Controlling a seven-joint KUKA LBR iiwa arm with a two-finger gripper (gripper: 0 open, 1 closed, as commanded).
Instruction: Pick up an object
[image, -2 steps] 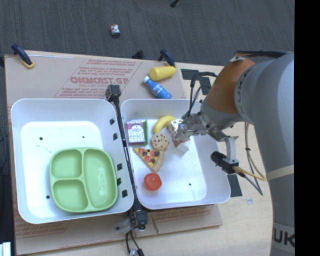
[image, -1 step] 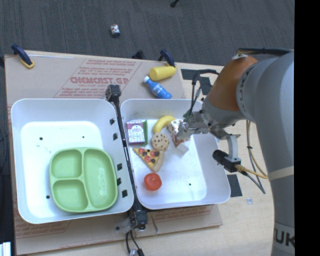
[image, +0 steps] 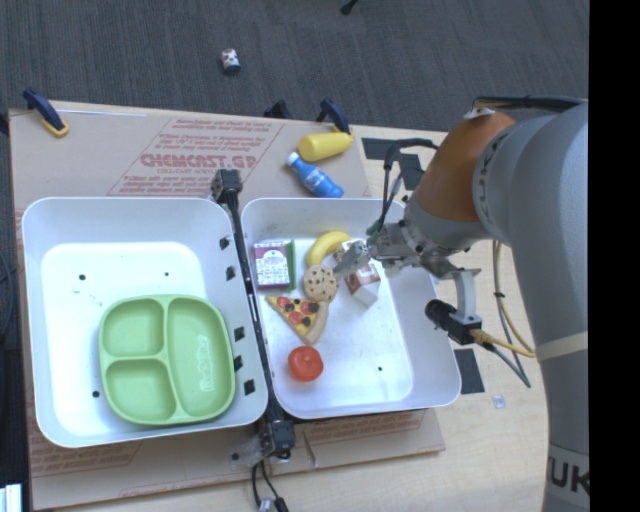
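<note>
The right bin (image: 400, 372) holds several toy foods. A yellow banana (image: 326, 244) lies near its back wall, with a round cookie (image: 320, 284) just in front. A pizza slice (image: 300, 315) and a red tomato (image: 305, 363) sit nearer the front. A small green and red box (image: 272, 265) lies by the left wall. My gripper (image: 353, 262) is low in this bin, right of the banana and cookie. A small white and brown block (image: 364, 284) lies directly beneath it.
The left bin (image: 60, 240) carries a green divided plate (image: 165, 358). Behind the bins, a yellow item (image: 324, 146) and a blue bottle (image: 315, 178) lie on the cardboard (image: 150, 150). My grey arm (image: 520, 190) covers the right bin's right side.
</note>
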